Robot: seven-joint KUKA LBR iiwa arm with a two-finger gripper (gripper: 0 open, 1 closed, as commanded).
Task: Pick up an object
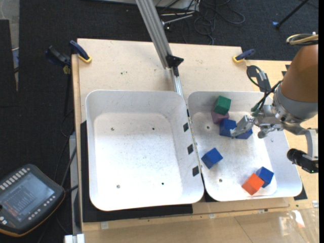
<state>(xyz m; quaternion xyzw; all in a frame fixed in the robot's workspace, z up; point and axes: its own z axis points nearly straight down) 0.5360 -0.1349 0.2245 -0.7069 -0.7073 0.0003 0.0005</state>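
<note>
Bench (131,65): pale board bearing two shallow white bins side by side. Left bin (101,135): speckled white floor with a few small dark holes. Right bin (283,184): holds all the blocks listed here. Green block (222,105): toward the bin's far wall, sitting on or against a mauve block (218,117) just below it; which of the two, the view does not settle. Blue block (227,127): just beside the mauve one, on its near side, touching or nearly touching the gripper's tip. A second blue piece (245,133) shows just right of it, under the gripper, mostly hidden. Lone blue block (211,157): near the bin's left wall, apart from the cluster. Orange block (252,184) and another blue block (265,175): touching one another at the near right corner. Arm (302,80): grey with orange band, entering from the right, wrist low over the right bin. Gripper (240,128): down at the blue block beside the mauve one; whether its fingers are parted or closed cannot be told from this angle, and no block is visibly between them. Black markers (190,148): a row along the seam between the bins. Metal pole (154,24): slanting in from the top to the bins' far edge. Clamps (81,52): at the board's far corners. Handheld pendant (25,199): on the floor at lower left.
</note>
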